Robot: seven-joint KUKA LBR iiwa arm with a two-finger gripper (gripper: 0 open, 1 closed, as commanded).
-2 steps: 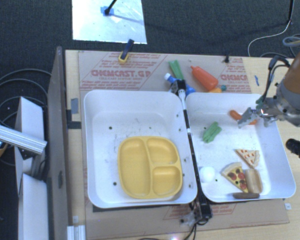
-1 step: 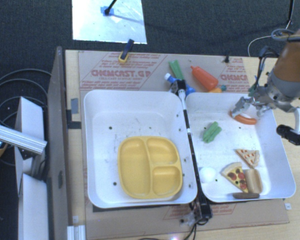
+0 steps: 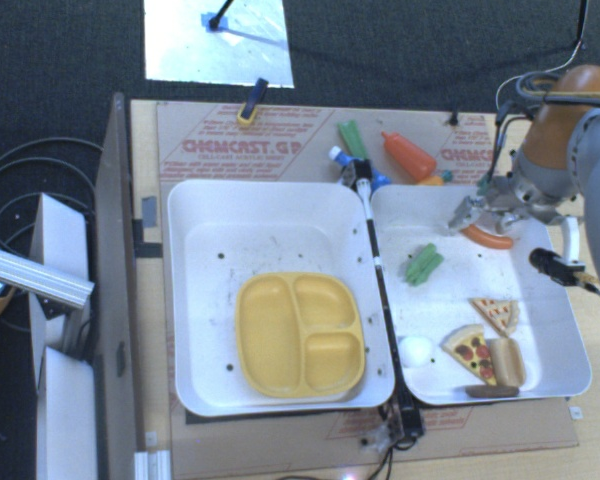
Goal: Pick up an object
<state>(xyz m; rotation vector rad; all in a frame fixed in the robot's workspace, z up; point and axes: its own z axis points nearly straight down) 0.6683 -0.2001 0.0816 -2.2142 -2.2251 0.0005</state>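
Observation:
My gripper (image 3: pixel 483 216) hovers at the far edge of the right bin (image 3: pixel 570 373), directly over a red-orange sausage (image 3: pixel 490 237) that lies on the bin floor. The sausage pokes out just below the gripper's tip; whether they touch is unclear. Other pieces in this bin: a green vegetable (image 3: pixel 422 264) near the middle, a small pizza slice (image 3: pixel 496 313), a larger pizza slice (image 3: pixel 469 349) beside a bread roll (image 3: pixel 508 360), a white ball (image 3: pixel 415 350) and a brown stick (image 3: pixel 492 391) at the near edge.
The left bin (image 3: pixel 195 268) holds a yellow divided tray (image 3: pixel 300 333). Behind the bins on the cardboard lie a green item (image 3: pixel 352 138), an orange bottle-like toy (image 3: pixel 408 156), a blue piece (image 3: pixel 342 156) and a yellow-and-blue object (image 3: pixel 250 105).

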